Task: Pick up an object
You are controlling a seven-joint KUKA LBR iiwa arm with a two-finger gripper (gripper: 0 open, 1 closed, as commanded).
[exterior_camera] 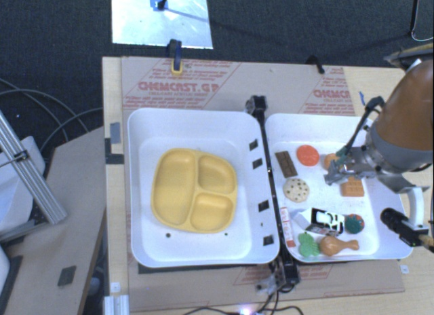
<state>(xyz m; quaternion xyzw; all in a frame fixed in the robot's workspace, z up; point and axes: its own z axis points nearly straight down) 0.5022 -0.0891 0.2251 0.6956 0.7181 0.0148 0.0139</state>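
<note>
My gripper hangs over the middle of the right bin, on the grey arm that reaches in from the right. Directly below and beside it lies an orange waffle-like square. A small orange piece sits just to its left. Farther left are a red-orange disc, a brown chocolate bar and a speckled cookie. Toward the front lie a black-and-white item, a green ball, a green toy and a brown drumstick.
The left bin holds a yellow divided plate. A red-and-white tube lies along the right bin's left wall. A black divider with clips runs between the bins. The arm's bulk covers the right bin's right side.
</note>
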